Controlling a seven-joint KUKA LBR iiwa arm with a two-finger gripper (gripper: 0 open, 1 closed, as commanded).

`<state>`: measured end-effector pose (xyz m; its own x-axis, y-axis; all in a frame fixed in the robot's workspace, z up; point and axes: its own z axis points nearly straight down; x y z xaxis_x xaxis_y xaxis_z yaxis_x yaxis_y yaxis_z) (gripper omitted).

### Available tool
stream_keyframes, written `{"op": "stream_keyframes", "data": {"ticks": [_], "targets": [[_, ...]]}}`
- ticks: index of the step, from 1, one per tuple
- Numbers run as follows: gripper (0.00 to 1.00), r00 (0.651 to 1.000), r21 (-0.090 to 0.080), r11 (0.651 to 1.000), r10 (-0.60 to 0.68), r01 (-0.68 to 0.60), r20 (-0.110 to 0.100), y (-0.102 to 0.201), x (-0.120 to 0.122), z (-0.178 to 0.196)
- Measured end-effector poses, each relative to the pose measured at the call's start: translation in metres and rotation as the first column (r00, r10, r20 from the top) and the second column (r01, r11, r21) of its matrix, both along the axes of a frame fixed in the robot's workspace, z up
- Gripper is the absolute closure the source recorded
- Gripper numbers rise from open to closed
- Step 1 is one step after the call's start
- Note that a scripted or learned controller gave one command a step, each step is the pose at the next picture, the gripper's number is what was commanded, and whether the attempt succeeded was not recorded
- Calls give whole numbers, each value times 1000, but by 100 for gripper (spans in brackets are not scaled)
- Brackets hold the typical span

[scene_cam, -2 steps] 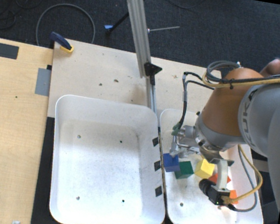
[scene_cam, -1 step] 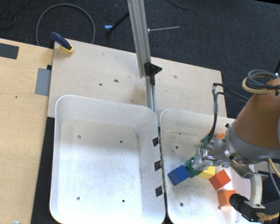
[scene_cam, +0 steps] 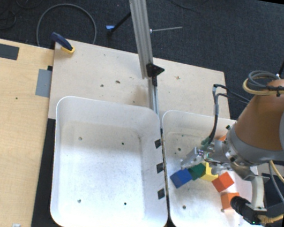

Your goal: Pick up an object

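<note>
Blocks (scene_cam: 203, 175) (blue, green, yellow, orange) clustered in right bin (scene_cam: 188, 221).

- Reaching in from the right side of the camera view, arm (scene_cam: 271, 119) bending downward.
- Showing the broad orange band at upper right, grey wrist segment sitting just below it.
- Pointing the end effector (scene_cam: 198, 157) down and leftward, hanging low.
- Hiding the finger spacing behind metal parts and cabling.
</note>
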<state>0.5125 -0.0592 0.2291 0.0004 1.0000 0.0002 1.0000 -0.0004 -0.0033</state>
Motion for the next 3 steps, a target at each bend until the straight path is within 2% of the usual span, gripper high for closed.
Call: {"op": "stream_keyframes", "data": {"ticks": [1, 2, 3], "targets": [[0, 1000, -1, 1000, 0, 0, 5, -15, -17, 44], [0, 1000, 1, 1000, -1, 1, -8, -44, -5, -90], [0, 1000, -5, 1000, -2, 3, 29, -77, 71, -114]]}}
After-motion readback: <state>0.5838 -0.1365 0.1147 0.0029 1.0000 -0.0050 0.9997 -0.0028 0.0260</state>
